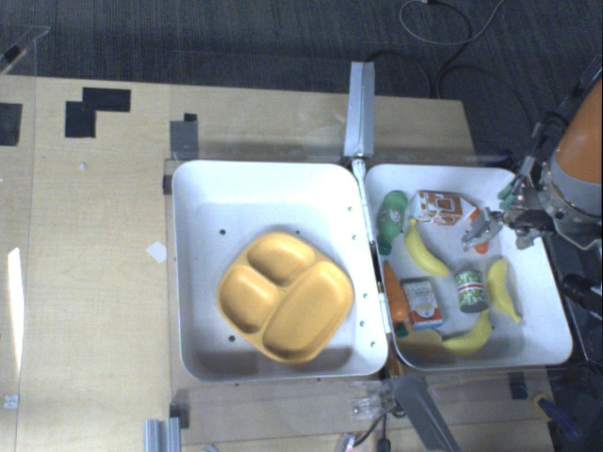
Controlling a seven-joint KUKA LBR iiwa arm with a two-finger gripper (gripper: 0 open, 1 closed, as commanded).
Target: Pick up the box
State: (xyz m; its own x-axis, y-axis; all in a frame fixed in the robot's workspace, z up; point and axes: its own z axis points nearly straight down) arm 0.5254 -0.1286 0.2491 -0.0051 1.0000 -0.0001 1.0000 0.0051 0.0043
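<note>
The pincer (485, 229) of a KUKA arm (577, 172) hangs low over the right bin (556, 281), near that bin's far right corner, its two slim fingers spread apart with nothing between them. The box (443, 208), a small white and brown carton with a slanted top, lies just to the camera's left of the pincer, against the right bin's far wall; box and pincer look close but apart. Its long axis seems to run roughly along that far wall, so a short sideways shift toward the bin's middle would likely bring the open fingers over it, though its tilt is hard to judge from above.

Counted outward from the box: one green bottle-like object (393, 212) lies just beyond it, toward the divider between the bins. Three bananas share the bin, one (423, 249) slanting just below the box, one (502, 288) upright in the picture near the right wall, one (468, 332) curving along the near side. One small dark can (470, 290) stands between the last two. One flat red and white packet (423, 303) lies below the first banana, and one orange carrot-like piece (396, 298) runs along the divider beside it.

Well away from the box, the left bin (203, 196) holds one yellow divided tray (286, 296) with three compartments. Both bins rest side by side on the pale wooden table (85, 252).
</note>
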